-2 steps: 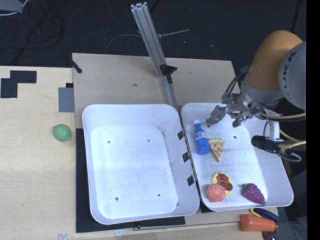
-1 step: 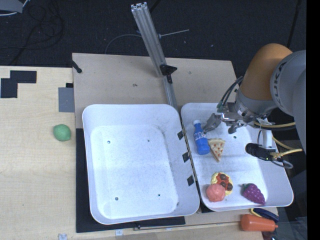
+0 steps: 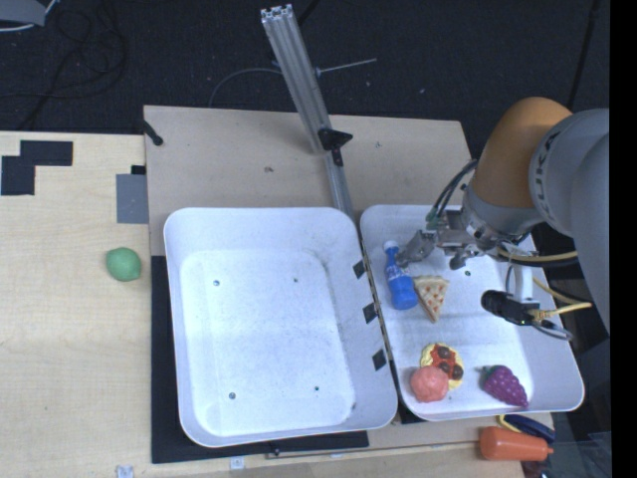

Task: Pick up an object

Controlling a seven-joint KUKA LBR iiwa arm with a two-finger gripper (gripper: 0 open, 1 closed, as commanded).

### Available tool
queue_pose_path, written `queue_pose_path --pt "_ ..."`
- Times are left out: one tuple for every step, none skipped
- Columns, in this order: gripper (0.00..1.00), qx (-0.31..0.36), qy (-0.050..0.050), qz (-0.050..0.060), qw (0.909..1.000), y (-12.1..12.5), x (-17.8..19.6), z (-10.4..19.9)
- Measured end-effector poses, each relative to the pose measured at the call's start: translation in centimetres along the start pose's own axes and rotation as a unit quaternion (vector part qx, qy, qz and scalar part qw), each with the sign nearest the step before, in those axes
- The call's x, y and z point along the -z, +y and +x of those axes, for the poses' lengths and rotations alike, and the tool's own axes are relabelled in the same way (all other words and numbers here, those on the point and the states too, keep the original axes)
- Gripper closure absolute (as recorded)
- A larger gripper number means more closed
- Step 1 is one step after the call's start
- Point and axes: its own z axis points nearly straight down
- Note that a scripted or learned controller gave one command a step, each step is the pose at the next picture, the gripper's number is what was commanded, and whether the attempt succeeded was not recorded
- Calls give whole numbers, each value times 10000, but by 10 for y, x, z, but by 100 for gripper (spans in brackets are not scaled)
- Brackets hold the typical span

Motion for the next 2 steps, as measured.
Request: queue_pose_path --pt "100 -7 7 31 10000 -2 6 0" --pt "100 5 4 17 10000 2 62 -9"
